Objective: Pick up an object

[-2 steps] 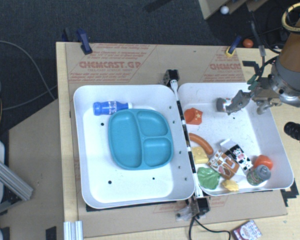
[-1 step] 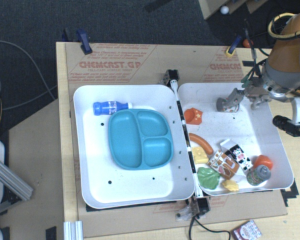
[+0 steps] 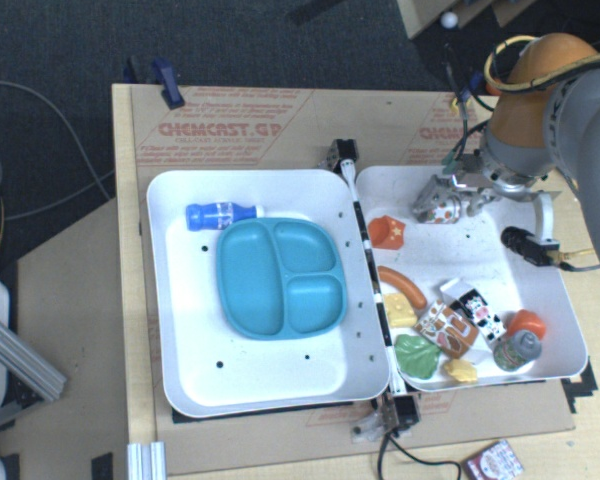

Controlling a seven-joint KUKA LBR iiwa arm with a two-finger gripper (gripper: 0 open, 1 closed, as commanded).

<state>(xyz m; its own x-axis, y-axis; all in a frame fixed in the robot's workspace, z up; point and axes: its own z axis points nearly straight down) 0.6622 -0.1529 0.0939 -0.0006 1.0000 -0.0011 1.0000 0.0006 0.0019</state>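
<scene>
Bench carries two white bins side by side. Left bin holds a big blue divided plate near its middle, and a small blue bottle lying on its side just beyond the plate's far-left edge.

Right bin has the clutter. Most of it is bunched at the near end: orange sausage-shaped piece, yellow wedge, green leafy piece, brown patterned packet, black-and-white item, small can with an orange-red ball touching it. A red piece sits alone by the left wall, well apart from the pile.

Arm reaches in from the right, over the far end of the right bin. Gripper is low over bare bin floor there; something pale and mottled sits at its tip but it's too blurry to call. Can't tell whether it's spread or pressed together, or whether it's holding anything.

Step, my read: approach/descent, no confirmed grasp. No target named, so any item counts. Nearest candidate is the red piece, just left and nearer of the tip. Next move needs a shift over it, then straight down, watching the left wall. The pile is a harder pick, since the items are touching.
</scene>
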